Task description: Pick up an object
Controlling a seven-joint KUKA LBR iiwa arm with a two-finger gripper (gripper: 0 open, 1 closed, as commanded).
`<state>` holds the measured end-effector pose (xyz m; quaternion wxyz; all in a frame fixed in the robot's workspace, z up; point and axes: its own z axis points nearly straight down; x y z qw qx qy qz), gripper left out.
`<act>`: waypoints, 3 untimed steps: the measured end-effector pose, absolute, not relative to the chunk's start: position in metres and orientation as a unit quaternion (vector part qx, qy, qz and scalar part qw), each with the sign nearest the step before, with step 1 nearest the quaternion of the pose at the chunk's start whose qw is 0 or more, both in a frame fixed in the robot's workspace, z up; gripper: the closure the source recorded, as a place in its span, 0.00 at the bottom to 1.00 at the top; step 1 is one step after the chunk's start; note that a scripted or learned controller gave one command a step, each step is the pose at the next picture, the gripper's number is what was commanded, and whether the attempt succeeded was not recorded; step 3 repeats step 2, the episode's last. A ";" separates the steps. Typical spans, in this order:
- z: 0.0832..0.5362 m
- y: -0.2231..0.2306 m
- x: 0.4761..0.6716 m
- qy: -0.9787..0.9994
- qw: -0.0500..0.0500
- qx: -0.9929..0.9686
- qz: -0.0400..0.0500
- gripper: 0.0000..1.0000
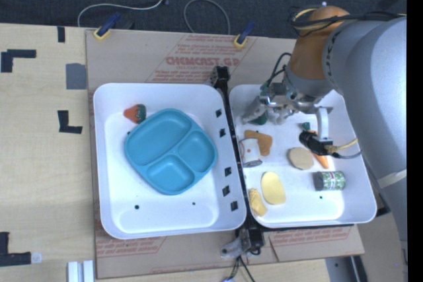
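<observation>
Two white bins sit side by side on the worktop, and the risk lies in the right bin, where the candidates are small and crowded. The tool hangs low over that bin's upper left area, close to the divider, with a small dark green piece just under it; whether it is wide, narrow or gripping that piece cannot be told from this slant. A grasp there could slip off so small a thing, or knock against the bin wall. Counted in the right bin: one brown wedge, one small red-and-white packet, one tan disc, one orange piece, one green can, two yellow pieces. The left bin holds one blue divided tray and one strawberry.
</observation>
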<state>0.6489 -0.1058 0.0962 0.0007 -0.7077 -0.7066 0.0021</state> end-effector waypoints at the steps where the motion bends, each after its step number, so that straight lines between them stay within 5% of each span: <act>1: 0.084 -0.100 0.668 -0.708 0.000 -0.707 0.001 0.00; 2: 0.096 -0.100 0.669 -0.708 -0.001 -0.706 0.000 1.00; 3: 0.096 -0.100 0.669 -0.708 -0.001 -0.706 0.000 1.00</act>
